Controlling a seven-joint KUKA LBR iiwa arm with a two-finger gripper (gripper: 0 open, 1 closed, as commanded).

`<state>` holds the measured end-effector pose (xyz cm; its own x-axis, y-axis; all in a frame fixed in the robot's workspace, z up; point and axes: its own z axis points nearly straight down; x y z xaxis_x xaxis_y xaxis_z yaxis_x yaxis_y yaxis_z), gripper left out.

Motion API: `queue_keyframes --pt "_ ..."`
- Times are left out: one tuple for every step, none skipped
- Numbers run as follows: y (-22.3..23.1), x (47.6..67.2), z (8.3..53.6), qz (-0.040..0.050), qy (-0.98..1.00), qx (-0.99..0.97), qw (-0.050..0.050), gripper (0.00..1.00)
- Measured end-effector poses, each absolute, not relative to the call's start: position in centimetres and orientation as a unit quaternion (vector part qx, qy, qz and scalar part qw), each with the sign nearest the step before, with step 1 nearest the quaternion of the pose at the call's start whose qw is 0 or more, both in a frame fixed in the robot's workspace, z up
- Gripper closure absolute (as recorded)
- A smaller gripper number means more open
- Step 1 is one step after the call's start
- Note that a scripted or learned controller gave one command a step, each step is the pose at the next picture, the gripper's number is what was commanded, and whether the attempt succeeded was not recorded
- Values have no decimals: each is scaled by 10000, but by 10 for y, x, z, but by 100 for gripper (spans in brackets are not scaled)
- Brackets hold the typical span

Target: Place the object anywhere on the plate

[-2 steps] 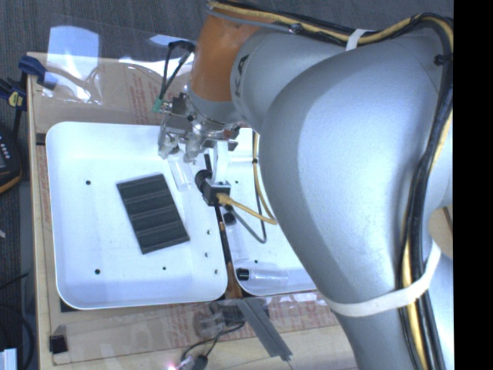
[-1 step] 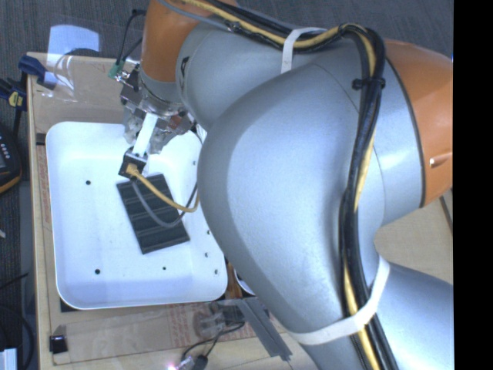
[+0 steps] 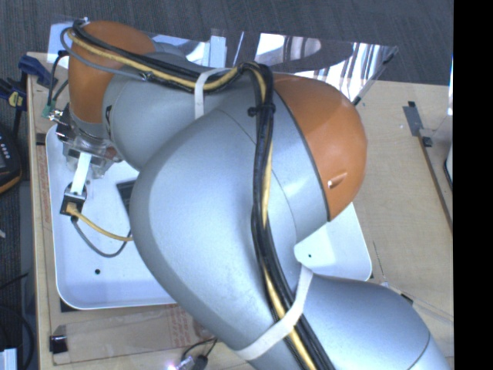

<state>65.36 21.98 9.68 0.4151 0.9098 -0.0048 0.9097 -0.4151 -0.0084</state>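
Note:
My gripper (image 3: 83,154) hangs over the far left part of the left white bin (image 3: 85,284), pointing down below the orange wrist band. Its fingertips are lost among the wrist parts. A dark flat thing (image 3: 125,190) lies on the bin floor just right of the gripper, and the arm covers most of it, so I cannot tell what it is. The big grey arm crosses the middle of the view and hides most of both bins.
A small black speck (image 3: 98,270) sits on the left bin's floor near its front. A corner of the right bin (image 3: 348,254) peeks out under the arm. Bare wooden bench (image 3: 400,176) lies to the right, and dark tools (image 3: 9,91) rest at the left edge.

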Motion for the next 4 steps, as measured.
queue_keyframes --pt "125 566 94 -11 -6256 -7801 6 100" --pt "133 604 114 13 -4505 -8928 11 100" --pt "64 588 191 13 -3947 -9188 17 100" --pt "139 616 198 11 -2853 -9584 3 100"
